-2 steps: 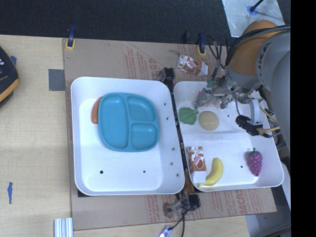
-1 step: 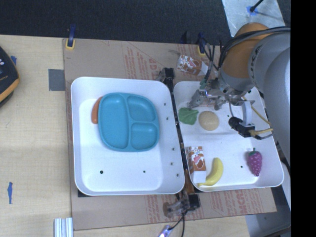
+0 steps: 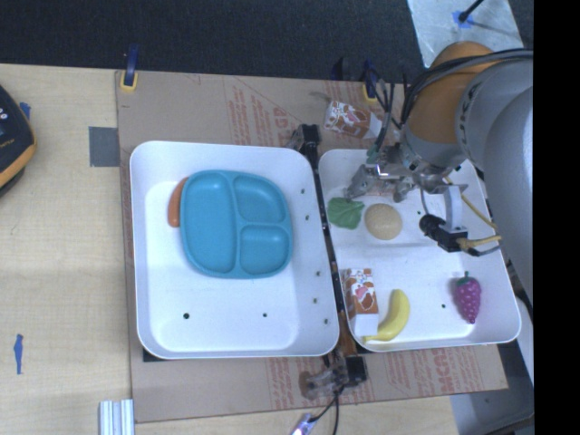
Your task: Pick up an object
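Down on the bench, two white bins sit side by side on a brown cardboard sheet [image 3: 272, 98]. The left bin [image 3: 163, 315] carries a blue divided tray [image 3: 237, 223] toward its far left corner, and an orange thing [image 3: 173, 205] peeks out from under the tray's left edge, touching it; what it is cannot be told.

The right bin [image 3: 426, 284] holds the loose objects. A green leafy piece [image 3: 345, 213] lies near the bin's left edge at the far end, and a beige round ball [image 3: 383, 221] lies just beside it to the right. Along the near edge a yellow banana [image 3: 392, 316] lies tilted, with a small printed packet [image 3: 362, 292] just beside it at the near left corner. A purple bunch of grapes [image 3: 468, 297] sits near the bin's right edge, well apart from the banana. Another printed packet [image 3: 348, 119] lies on the cardboard beyond the right bin's far edge.

The grey arm [image 3: 494, 125] with its orange band comes in over the right bin's far right corner. Its gripper [image 3: 385, 178] hangs over the far end of that bin, just beyond the green piece and the ball. Whether its jaws are spread or closed cannot be told; cables and metal parts crowd the spot, and nothing shows between them.
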You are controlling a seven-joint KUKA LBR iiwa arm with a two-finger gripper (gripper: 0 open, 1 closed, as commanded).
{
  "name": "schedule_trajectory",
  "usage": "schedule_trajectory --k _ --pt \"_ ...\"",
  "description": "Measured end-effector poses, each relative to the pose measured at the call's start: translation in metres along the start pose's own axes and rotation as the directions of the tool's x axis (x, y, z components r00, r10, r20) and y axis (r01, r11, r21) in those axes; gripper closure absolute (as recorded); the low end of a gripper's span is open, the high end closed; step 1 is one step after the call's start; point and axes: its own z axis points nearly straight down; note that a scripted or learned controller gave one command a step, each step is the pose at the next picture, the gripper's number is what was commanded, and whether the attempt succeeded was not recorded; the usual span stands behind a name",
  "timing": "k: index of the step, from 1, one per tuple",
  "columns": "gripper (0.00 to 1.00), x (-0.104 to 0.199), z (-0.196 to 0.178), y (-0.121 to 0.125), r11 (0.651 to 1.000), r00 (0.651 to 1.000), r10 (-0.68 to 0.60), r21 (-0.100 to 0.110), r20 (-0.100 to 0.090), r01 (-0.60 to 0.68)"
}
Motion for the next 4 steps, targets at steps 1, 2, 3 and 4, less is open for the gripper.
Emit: schedule_trajectory --k 1,2,3,4 --pt "0.0 0.003 0.0 0.0 1.0 1.0 0.0 0.001 0.0 0.0" --pt "0.0 0.004 0.0 0.0 1.0 1.0 0.0 0.001 0.0 0.0" --pt "0.0 0.006 0.0 0.0 1.0 1.0 0.0 0.002 -0.001 0.0" --pt "0.0 -0.014 0.0 0.0 1.0 1.0 0.003 -0.003 0.0 -0.003"
